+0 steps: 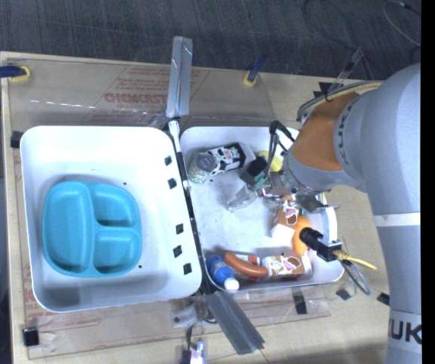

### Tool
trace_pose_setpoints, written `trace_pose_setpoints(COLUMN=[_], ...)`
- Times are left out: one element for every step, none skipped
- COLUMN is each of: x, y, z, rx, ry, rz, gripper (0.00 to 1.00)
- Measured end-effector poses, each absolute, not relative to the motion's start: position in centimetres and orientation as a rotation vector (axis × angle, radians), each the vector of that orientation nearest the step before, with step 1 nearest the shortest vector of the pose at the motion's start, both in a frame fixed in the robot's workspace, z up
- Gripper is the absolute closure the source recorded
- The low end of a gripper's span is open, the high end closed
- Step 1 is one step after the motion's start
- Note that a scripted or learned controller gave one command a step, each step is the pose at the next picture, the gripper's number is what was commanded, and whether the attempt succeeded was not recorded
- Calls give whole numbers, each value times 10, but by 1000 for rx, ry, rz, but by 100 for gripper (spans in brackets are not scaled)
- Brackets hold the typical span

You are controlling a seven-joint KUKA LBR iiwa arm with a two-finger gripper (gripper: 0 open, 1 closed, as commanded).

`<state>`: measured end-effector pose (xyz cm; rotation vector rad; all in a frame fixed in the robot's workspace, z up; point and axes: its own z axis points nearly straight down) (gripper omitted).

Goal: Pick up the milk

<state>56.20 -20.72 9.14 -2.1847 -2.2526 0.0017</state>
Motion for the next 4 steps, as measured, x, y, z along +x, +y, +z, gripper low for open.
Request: trace_pose_setpoints(x=[598,535,511,490], y=[-210,-200,-207,-208], z=[150,104,103,103], rx=[-2443,-2250,-2034,-1915], ry=[-1972,-2223,-2431,-2533], rz=[2,-22,-22,-22], gripper=[0,0,0,0])
